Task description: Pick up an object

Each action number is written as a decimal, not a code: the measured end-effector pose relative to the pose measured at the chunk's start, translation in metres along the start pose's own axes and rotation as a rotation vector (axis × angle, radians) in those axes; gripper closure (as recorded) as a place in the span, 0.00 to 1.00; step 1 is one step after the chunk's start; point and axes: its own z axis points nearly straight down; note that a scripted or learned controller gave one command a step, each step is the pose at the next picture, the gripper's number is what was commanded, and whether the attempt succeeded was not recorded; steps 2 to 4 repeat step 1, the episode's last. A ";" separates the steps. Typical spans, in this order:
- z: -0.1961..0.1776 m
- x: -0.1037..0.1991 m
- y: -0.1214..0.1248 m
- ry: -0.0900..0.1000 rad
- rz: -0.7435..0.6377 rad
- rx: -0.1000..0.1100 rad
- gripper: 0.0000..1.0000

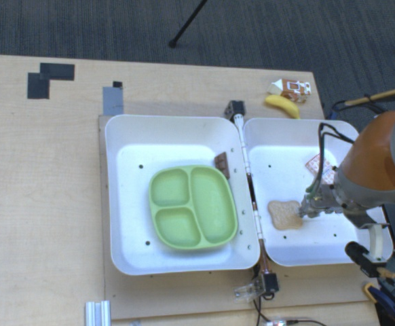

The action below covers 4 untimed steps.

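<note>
Tan flat toast-shaped piece (285,214) lies in the right white bin (279,246), just right of the bin divider. Hand (309,206) is lowered at its right edge; finger state cannot be told. Approach step judged; closing and lifting needed next.

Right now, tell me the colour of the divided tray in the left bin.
The divided tray is pale green, seen clearly in the camera view from above.
</note>
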 end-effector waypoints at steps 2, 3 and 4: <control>0.000 0.000 0.000 0.000 0.001 0.000 0.00; 0.000 0.000 0.000 0.000 0.001 0.000 0.00; 0.000 0.000 0.000 0.000 0.001 0.000 0.00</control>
